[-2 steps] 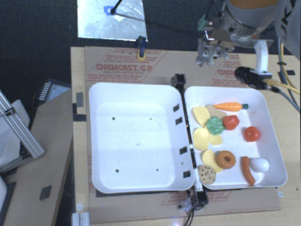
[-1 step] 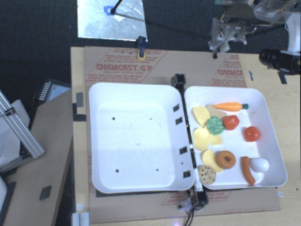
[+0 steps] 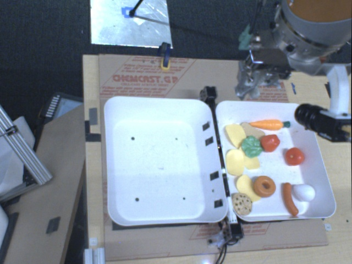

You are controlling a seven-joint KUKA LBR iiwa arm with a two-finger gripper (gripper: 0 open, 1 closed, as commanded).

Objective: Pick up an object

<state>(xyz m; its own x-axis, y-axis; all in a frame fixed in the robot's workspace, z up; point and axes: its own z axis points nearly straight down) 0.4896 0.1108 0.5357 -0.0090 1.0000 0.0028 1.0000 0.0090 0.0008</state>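
Orange carrot (image 3: 266,124) and tomatoes crowd the right bin (image 3: 322,169); gripper (image 3: 252,81) hovers beyond, grasp unreadable.

The left bin (image 3: 159,164) offers open floor. In the right bin (image 3: 322,164), toy foods (image 3: 258,164) crowd its near-left part; bare floor remains along its right wall and far corner.

Red mirrored lettering, seemingly "CHEMCAST GP" though not surely legible, is printed on the brown cardboard sheet (image 3: 148,73) beneath the two white bins, with smaller red print around it too blurred to read.
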